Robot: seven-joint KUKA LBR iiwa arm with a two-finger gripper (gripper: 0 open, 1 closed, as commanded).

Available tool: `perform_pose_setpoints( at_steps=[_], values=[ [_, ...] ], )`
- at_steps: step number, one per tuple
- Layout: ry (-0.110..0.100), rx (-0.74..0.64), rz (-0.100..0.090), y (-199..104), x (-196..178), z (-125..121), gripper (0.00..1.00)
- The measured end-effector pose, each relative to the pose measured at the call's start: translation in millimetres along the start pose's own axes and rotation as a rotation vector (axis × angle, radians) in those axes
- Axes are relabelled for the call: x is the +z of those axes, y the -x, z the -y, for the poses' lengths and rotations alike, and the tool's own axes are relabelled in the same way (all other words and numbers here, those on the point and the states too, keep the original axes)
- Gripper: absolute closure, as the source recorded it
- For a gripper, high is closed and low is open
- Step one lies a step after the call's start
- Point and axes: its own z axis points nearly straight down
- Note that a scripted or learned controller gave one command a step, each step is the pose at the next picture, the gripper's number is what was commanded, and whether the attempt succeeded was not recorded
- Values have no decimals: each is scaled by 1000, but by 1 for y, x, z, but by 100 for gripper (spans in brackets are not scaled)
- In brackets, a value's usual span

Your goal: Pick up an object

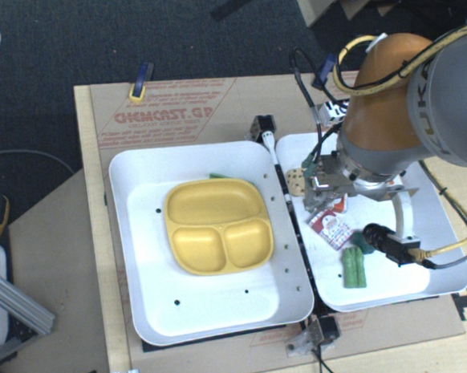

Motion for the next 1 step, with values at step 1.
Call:
perform_pose_setpoints(
  at_steps=[1],
  values=[
    [4,-2,1,-3,-1,-4,100]
  ],
)
